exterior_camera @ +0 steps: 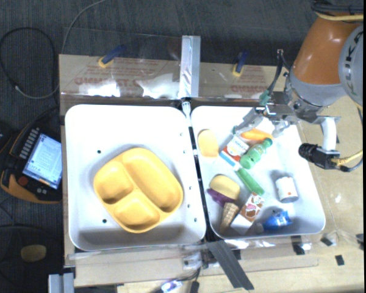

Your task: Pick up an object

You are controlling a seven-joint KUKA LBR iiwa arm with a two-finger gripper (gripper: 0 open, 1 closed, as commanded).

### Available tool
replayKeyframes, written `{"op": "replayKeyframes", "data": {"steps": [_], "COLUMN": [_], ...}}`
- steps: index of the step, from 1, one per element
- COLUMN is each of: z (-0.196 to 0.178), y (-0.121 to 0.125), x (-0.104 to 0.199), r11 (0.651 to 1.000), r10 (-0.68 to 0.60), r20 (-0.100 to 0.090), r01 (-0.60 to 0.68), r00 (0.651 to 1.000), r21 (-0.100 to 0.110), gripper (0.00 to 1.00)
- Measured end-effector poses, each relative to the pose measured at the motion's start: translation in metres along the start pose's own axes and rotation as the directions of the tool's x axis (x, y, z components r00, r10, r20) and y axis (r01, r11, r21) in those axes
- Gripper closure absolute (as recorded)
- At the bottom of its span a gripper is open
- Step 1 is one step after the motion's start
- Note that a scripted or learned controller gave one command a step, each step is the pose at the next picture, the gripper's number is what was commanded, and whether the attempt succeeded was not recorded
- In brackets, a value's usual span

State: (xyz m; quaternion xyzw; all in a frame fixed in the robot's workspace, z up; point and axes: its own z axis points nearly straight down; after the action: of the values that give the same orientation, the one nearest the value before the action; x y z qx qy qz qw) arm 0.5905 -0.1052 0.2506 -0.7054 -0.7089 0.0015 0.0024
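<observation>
My gripper (260,127) hangs over the far part of the right bin (305,163), its fingers (246,122) spread open. Just below them lies an orange toy (257,135), next to a green bottle (256,153) and a white-and-red carton (234,148). Nothing is held between the fingers. Other items in this bin are a yellow-orange piece (207,142), a green stick (250,180), a yellow lemon-like toy (224,186) on a purple piece (216,196), an ice-cream cone (229,213), a small carton (251,209), a white can (287,188) and a blue toy (276,220).
The left bin (85,133) holds a yellow divided plate (137,188). A metal divider (195,163) runs between the two bins. The arm's orange band (320,47) and a black cable fitting (317,153) overhang the right bin's far right side.
</observation>
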Motion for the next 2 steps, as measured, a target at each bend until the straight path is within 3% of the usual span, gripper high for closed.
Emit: {"op": "replayKeyframes", "data": {"steps": [1, 2], "z": [0.140, 0.162], "y": [0.010, 0.061], "x": [-0.028, -0.034], "r11": [1.000, 1.000], "r10": [-0.019, 0.017], "r20": [0.004, 0.002], "r01": [0.019, -0.017], "r00": [1.000, 1.000], "r21": [-0.006, -0.008], "gripper": [0.00, 0.00]}}
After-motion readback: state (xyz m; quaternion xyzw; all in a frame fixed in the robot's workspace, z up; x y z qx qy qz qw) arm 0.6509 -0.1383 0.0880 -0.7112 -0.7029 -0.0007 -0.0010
